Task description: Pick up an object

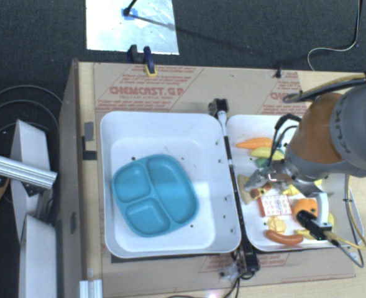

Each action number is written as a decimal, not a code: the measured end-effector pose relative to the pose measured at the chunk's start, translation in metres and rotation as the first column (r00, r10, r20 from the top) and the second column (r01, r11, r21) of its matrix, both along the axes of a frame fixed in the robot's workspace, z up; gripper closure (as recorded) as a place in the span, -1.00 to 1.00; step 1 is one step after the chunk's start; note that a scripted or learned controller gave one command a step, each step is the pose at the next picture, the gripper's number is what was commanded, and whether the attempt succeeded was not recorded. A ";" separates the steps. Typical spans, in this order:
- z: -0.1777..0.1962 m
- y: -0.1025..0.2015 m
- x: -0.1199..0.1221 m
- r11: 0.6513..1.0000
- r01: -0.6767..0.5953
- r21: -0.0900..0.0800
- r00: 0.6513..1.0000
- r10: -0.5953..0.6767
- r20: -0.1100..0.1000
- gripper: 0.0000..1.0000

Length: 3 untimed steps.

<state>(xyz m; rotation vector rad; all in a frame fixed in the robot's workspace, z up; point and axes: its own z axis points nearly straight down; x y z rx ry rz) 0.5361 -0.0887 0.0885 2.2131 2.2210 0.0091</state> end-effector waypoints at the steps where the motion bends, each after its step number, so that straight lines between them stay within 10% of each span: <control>1: 0.001 -0.007 0.017 1.000 -0.001 0.003 1.000 0.001 -0.005 -1.00; 2: 0.000 -0.016 0.084 1.000 -0.003 0.000 1.000 0.003 0.000 -1.00; 3: -0.002 -0.003 0.120 1.000 0.010 -0.002 0.998 -0.010 -0.055 -1.00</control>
